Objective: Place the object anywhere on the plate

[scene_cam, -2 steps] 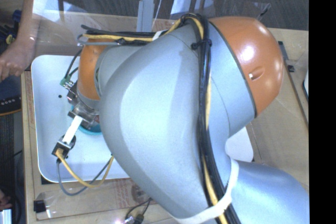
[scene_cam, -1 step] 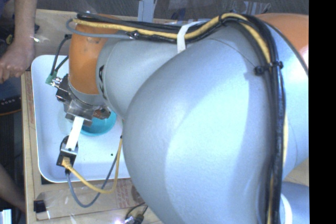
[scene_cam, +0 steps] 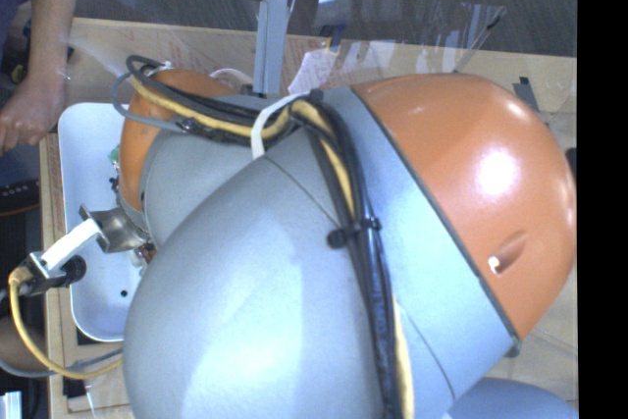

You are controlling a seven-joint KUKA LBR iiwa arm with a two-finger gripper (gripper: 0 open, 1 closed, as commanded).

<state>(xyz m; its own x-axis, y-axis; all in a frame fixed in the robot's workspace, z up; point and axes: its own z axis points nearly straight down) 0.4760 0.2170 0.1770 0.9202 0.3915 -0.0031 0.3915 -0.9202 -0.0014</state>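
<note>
Object and plate: couldn't pick either one out. The big grey and orange arm [scene_cam: 324, 250] sat right under the camera and covered most of both bins. So where the object lay, I couldn't tell. It may have been in the left bin [scene_cam: 78, 128] under the arm, but that's a guess.

How it'd handle: can't say if heavy, light, soft or hard, as nothing of it was clear. A tiny green bit [scene_cam: 115, 154] and a reddish bit [scene_cam: 147, 252] peeked out by the arm's edge, too small to name. Best guess for a grab: go slow, take it by the middle, squeeze soft till known.

Pincer: hidden below the arm, so open or closed I couldn't tell.

Surface: light wood [scene_cam: 549, 339], w/ the white bin's rim and a bit of its floor seen at left. The bin looked smooth, so things might slide on it.

Room: a clear plastic wall [scene_cam: 392, 20] stood along the back edge. A yellow and black cable [scene_cam: 29, 314] looped at lower left, next to a white bracket [scene_cam: 69, 248]. A person's hand [scene_cam: 29, 108] rested close to the bin's top left corner, so care was needed there. Dark floor behind.
</note>
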